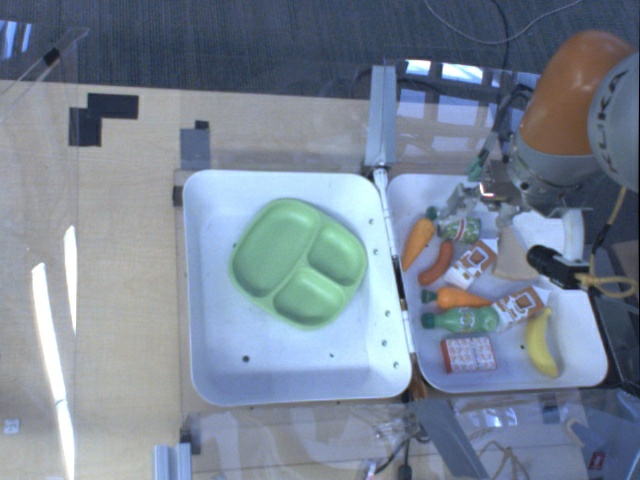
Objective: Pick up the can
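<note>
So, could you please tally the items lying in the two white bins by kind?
Green sectioned plastic plate: 1
Orange toy carrots: 2
Red toy sausage: 1
Green plastic bottle: 1
Yellow toy banana: 1
Small cartons or boxes: 3
Green-labelled can: 1
Total: 10

No readable text anywhere. Printed labels on the can (460, 230), green bottle (463, 320), small cartons (472, 261) and red box (468, 353) in the right bin (590, 368), but lettering too small and blurred to make out.
</note>
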Robot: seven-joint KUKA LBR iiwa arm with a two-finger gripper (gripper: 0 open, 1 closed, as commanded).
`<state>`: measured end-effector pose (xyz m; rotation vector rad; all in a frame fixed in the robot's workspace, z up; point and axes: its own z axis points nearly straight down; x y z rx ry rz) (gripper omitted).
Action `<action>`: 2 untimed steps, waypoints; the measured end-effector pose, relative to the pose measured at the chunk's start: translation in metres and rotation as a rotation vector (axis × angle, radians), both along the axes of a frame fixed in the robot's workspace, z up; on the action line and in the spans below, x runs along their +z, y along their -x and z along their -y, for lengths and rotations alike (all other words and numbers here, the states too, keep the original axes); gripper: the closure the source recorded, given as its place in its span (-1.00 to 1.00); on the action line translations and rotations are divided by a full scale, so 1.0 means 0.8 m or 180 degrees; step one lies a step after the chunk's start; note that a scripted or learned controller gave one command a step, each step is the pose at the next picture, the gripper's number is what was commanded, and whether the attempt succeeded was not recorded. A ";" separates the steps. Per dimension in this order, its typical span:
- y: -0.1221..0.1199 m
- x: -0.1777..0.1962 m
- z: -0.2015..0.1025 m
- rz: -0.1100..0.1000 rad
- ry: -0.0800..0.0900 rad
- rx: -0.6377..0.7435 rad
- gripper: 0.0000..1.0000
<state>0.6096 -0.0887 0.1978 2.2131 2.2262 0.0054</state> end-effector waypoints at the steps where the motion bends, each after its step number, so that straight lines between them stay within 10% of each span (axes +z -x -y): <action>1: -0.076 -0.130 0.025 0.0006 0.0004 0.0084 -1.00; 2: -0.040 -0.139 0.079 0.0008 0.0000 -0.0596 -1.00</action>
